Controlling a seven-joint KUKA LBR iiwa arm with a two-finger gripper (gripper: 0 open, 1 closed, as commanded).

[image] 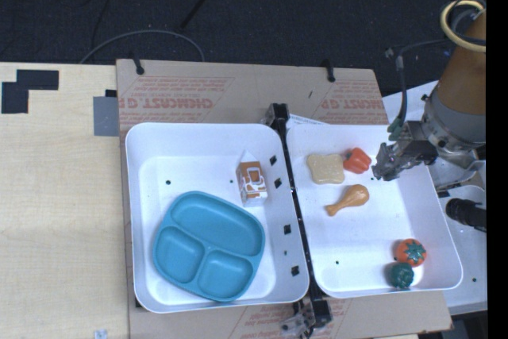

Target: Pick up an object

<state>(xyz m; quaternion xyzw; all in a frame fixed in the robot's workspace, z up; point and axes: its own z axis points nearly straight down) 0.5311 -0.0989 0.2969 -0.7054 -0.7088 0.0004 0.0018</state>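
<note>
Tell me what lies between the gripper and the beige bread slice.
In the camera view, a small red pepper-like toy lies between the gripper and the bread slice.

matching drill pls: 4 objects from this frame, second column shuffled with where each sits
Things:
1. blue divided plate
2. small carton
3. drumstick toy
4. teal ball

Places:
A. middle of the right bin
B. right bin's near right corner, beside the tomato toy
C. left bin, near half
D. left bin, standing behind the plate

Pairs: 1-C, 2-D, 3-A, 4-B
</note>
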